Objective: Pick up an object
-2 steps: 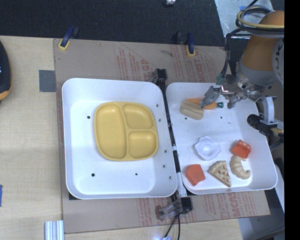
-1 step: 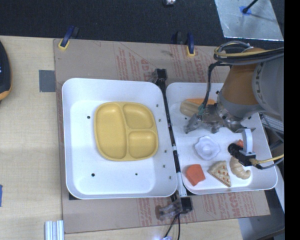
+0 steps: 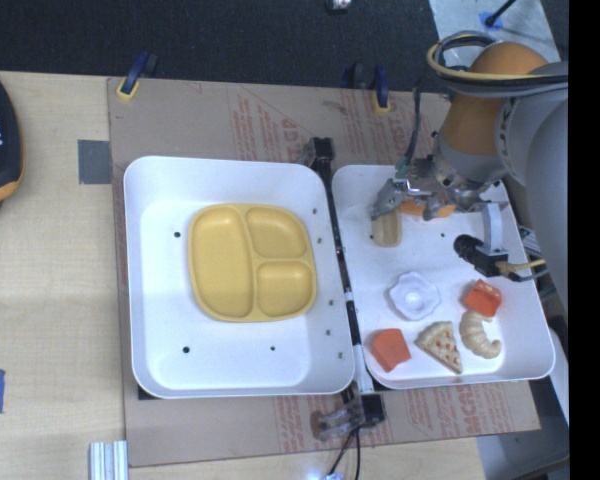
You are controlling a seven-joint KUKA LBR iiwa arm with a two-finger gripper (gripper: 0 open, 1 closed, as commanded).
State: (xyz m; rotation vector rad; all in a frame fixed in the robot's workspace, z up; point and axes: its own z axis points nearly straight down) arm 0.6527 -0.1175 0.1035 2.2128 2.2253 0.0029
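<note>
Cardboard-covered bench (image 3: pixel 230 118) bears two white bins (image 3: pixel 140 268); claw (image 3: pixel 412 200) state unclear

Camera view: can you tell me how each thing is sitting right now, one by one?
Yellow tray: flat in the left bin, compartments bare.
Tan cylinder: standing in the right bin, just below the claw.
White cup: lying mid-bin.
Pizza slice: flat, near the front.
Croissant: lying beside the pizza slice.
Orange block: resting at the front left.
Red block: resting above the croissant.
</note>
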